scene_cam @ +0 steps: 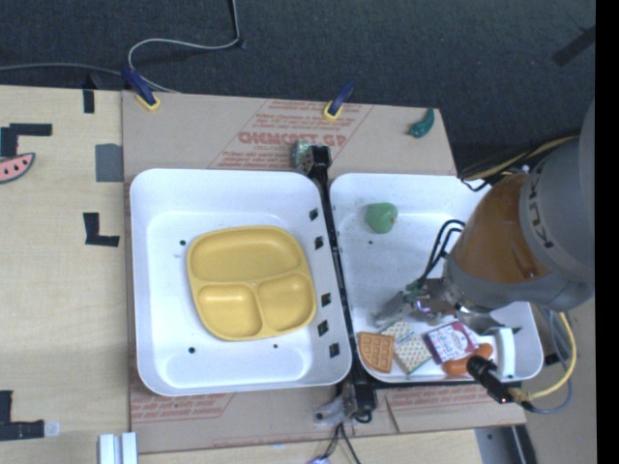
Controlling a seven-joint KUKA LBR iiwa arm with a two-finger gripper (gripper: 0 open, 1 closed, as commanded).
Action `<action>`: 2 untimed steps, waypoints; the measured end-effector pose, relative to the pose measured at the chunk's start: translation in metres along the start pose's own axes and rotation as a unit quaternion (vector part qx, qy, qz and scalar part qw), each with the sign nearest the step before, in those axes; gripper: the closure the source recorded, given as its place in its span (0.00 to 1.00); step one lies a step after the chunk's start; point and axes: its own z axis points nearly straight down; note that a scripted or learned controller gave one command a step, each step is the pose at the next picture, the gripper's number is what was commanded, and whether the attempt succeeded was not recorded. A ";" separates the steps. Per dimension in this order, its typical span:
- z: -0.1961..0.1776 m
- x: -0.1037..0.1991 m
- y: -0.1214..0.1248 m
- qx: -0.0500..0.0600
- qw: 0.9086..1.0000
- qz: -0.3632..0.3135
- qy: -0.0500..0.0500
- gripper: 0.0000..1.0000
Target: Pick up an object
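Bench surface is covered by a brown cardboard sheet (242, 133) with red printing, held at its far edge by two yellow clamps (337, 109). The arm (513, 240) enters from the right and hangs over the right-hand side of the right bin (406, 249), its orange band facing the camera. The left bin (160, 259) sits touching the right bin along a shared black-clipped edge. The left bin contains one item: a yellow divided plate (251, 283), three compartments, lying flat near the centre. In the right bin, the gripper (404, 304) is positioned low over the floor, pointing toward the dividing edge, just above the cluster of small items at the near wall. Whether it is released or clenched cannot be told at this angle, and nothing is seen held in it. Candidate objects are noted as follows. A green ball (381, 217) rests alone near the far left corner of the right bin, well apart from the gripper. A purple packet (447, 340) lies against the near wall. Beside it to the left is a pale cracker (410, 352), touching a brown waffle square (376, 352) in the near left corner. A small orange piece (457, 363) lies just beside the packet. A small teal item (421, 124) lies on the cardboard outside the bins.
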 end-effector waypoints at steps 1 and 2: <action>-0.010 -0.001 0.001 -0.001 1.000 0.000 -0.001 1.00; -0.098 0.043 0.085 0.002 1.000 -0.001 0.001 1.00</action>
